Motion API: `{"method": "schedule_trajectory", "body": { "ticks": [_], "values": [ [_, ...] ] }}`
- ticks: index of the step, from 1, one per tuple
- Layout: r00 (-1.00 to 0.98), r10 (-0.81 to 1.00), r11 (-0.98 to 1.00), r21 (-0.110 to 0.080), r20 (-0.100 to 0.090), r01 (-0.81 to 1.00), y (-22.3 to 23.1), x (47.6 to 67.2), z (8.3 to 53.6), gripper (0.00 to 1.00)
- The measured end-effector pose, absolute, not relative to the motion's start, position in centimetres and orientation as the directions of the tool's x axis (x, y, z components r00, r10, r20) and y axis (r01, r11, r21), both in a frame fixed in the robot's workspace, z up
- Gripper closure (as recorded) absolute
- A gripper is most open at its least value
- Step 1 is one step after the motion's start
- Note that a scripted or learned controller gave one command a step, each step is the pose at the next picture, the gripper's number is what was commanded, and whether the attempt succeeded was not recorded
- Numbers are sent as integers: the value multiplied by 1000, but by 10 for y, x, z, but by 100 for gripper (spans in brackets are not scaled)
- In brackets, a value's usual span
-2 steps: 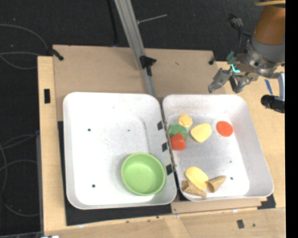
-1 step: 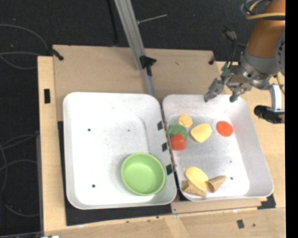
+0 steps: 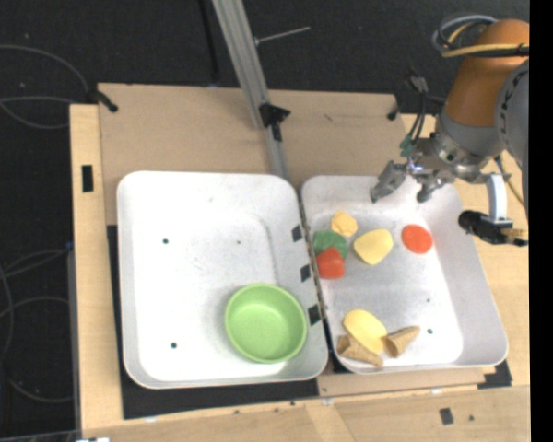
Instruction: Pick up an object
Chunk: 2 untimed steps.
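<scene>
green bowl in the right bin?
No, the green bowl sits in the left bin, near its front right corner; the right bin holds the small food items.

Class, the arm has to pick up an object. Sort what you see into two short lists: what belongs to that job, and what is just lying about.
Belongs to the job:
gripper
orange ball
yellow piece
red piece

Just lying about:
green bowl
left bin
</scene>
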<state>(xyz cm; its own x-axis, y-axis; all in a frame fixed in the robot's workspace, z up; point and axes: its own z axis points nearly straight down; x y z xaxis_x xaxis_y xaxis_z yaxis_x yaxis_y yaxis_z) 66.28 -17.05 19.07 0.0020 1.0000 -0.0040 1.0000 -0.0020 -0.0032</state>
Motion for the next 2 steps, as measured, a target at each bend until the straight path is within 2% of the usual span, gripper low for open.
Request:
{"method": "schedule_trajectory", "body": {
  "ticks": [1, 2],
  "values": [
    [1, 1000, -1, -5, -3, 1000, -170, 664, 128, 0],
    [0, 1000, 0, 5, -5, 1000, -171, 667, 144, 100]
  ]
}}
